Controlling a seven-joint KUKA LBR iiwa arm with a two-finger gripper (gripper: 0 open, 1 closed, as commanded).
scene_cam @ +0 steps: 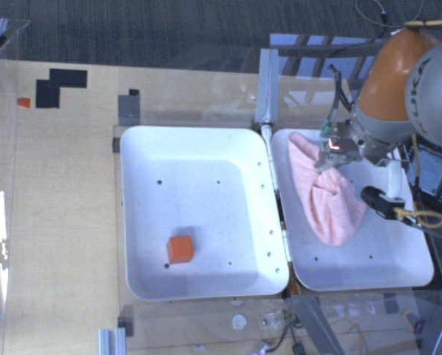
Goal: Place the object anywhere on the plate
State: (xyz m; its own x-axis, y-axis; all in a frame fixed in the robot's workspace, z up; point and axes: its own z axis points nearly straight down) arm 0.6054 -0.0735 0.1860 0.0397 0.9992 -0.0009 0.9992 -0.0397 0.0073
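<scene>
The end effector (332, 152) is down on the upper part of the pink cloth (332, 209), which lies lengthwise in the right bin (398, 268), its grip impossible to tell, while an orange cube (180, 249) rests well apart in the left bin (206, 154) on the bench (58, 198).

The left shallow plastic bin (199, 198) and the right shallow plastic bin (383, 261) are both plain white. At seven o'clock in the left one is a small orange-red cube (180, 249). The crumpled cloth (328, 202) in the right one is pale pink. The wooden bench (58, 213) is pale tan, with black stepped patches (58, 86) and a tiny orange square (24, 103) at ten o'clock. The robot arm (391, 72) is grey, banded orange.
</scene>
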